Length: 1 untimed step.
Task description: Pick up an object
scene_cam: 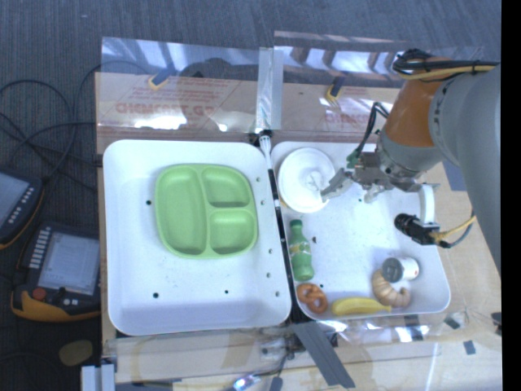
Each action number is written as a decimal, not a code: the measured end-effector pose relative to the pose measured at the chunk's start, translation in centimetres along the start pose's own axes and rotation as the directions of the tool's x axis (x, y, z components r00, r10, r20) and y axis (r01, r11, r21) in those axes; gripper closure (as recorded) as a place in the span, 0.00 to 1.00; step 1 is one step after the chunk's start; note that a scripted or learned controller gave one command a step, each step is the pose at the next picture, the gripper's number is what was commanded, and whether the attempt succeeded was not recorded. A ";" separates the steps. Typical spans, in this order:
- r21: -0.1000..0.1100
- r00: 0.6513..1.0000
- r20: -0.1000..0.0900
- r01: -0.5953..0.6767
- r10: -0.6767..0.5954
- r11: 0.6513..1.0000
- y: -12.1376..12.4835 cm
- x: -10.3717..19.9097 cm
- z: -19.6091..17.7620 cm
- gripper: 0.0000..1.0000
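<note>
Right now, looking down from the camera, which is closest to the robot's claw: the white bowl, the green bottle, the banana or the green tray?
1. White bowl, just left of the gripper.
2. Green bottle, below-left.
3. Banana, right bin's near edge.
4. Green divided tray, left bin.

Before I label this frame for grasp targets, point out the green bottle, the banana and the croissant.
green bottle (pixel 301 251): camera view, on its body.
banana (pixel 361 306): camera view, on its middle.
croissant (pixel 390 290): camera view, on its curved middle.
</note>
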State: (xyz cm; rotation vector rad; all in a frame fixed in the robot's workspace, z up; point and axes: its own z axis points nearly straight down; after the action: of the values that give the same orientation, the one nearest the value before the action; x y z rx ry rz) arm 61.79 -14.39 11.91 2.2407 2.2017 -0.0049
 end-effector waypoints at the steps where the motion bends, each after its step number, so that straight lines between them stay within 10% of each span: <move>1: -0.001 1.000 -0.001 -0.002 0.002 1.000 -0.1 -2.8 -4.1 0.00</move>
State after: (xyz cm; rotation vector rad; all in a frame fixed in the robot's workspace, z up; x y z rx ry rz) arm 61.68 -17.15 16.02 2.2429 2.1994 -0.0021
